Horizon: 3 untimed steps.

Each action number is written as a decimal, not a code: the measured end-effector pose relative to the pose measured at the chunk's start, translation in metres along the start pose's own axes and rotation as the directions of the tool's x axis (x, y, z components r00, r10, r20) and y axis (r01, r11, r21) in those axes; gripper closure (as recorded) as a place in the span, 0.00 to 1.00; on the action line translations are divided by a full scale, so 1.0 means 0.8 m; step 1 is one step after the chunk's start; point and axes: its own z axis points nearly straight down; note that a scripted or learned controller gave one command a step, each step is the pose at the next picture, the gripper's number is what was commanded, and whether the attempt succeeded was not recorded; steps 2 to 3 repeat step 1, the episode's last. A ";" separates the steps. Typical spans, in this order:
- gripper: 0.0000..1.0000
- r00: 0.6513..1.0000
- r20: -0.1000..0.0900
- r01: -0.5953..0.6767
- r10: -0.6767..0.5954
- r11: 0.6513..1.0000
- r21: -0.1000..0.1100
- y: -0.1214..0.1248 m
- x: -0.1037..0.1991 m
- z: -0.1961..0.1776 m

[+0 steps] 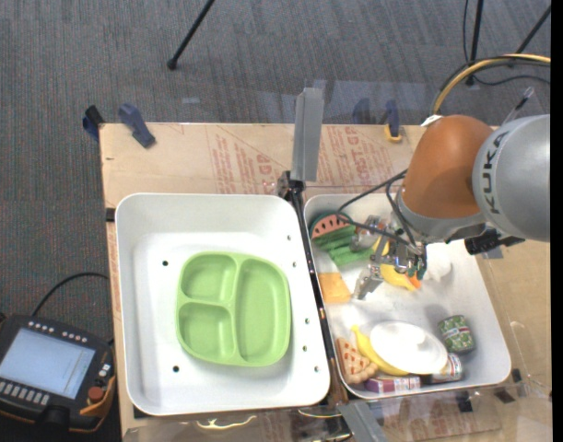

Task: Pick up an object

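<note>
- White right bin (484, 325) holds the candidates: plate (408, 346), yellow banana (371, 350), orange block (334, 287), watermelon slice (325, 225), small can (456, 331).
- Grey arm (502, 178) is low over this bin.
- Gripper (390, 270): cannot tell its state; nothing seen held. Pick judged not yet done.

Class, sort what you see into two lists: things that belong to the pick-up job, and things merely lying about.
Belongs to the job:
gripper
watermelon slice
orange block
banana
white plate
green can

Just lying about:
green divided tray
teach pendant
blue clamp
</note>
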 end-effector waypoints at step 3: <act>0.00 0.996 -0.002 -0.088 0.088 0.996 0.006 0.010 -0.024 0.000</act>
